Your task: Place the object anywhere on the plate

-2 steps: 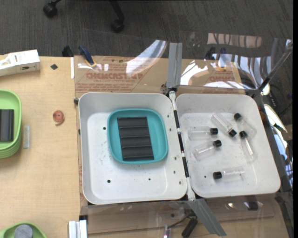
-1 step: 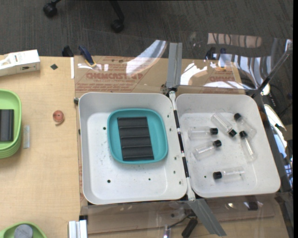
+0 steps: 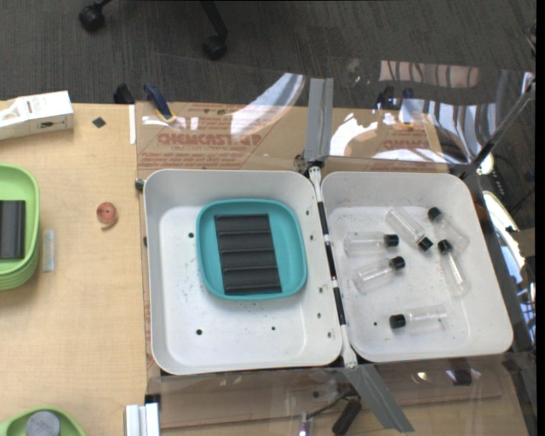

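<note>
**Nothing on the plate yet**

You see a teal plate (image 3: 251,248) with a dark ribbed insert in the left bin (image 3: 170,281). Six clear black-capped vials (image 3: 379,272) lie loose in the right bin (image 3: 485,332). None is moved; the whole task remains.

This looks like a robotics lab or test room: a plywood bench (image 3: 77,324) carries two shallow white bins (image 3: 170,341) side by side; the right-hand one holds clear black-capped vials (image 3: 379,274); clear plastic sheeting (image 3: 409,111) shields the bench's far edge; grey carpet (image 3: 341,34) and what may be chair castors (image 3: 94,14) lie beyond.
</note>
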You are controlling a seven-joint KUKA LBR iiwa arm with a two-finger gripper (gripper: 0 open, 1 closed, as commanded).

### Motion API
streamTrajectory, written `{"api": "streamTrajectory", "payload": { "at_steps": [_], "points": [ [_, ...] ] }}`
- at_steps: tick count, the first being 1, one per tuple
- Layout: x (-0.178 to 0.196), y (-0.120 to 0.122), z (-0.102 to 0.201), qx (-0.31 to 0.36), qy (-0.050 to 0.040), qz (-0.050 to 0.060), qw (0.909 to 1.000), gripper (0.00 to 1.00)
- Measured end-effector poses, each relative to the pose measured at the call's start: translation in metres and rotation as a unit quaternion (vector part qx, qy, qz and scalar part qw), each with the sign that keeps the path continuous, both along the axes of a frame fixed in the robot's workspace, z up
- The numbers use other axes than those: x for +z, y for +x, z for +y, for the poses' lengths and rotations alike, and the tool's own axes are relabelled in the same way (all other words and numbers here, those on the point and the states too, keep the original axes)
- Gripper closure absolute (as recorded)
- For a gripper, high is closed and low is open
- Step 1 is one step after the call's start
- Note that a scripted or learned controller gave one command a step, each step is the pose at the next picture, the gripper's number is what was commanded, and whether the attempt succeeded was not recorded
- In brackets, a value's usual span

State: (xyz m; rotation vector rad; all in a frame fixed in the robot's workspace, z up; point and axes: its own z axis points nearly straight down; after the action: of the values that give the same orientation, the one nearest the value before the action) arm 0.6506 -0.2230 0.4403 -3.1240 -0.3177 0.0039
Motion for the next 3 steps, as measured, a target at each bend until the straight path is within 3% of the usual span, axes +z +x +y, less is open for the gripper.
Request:
{"api": "streamTrajectory", "payload": {
  "at_steps": [3],
  "points": [
    [-0.0009, 0.0034, 0.0007, 0.000, 0.0003, 0.001, 1.0000, 0.00]
  ]
}}
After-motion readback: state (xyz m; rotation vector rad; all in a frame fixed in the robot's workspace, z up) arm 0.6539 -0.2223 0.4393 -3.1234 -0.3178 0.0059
